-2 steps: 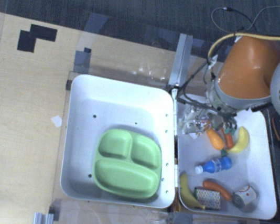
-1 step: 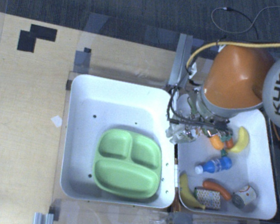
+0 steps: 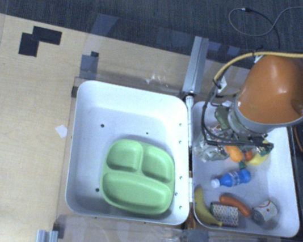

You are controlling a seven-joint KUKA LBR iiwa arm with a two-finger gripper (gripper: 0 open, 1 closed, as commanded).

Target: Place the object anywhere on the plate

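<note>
Hovering low over the right bin [image 3: 290,221], the gripper [image 3: 233,145] sits above a small orange item [image 3: 234,154]; can't tell the jaw state or whether anything is held. Green plate [image 3: 139,176] is in the left bin [image 3: 92,113], well left of the jaws, nothing on it. Pick and placement both look undone.

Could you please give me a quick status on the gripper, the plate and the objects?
Gripper low in the right bin, finger state unclear. Green plate in the left bin, nothing on it. Bottle, banana, carrot lie nearby.
</note>
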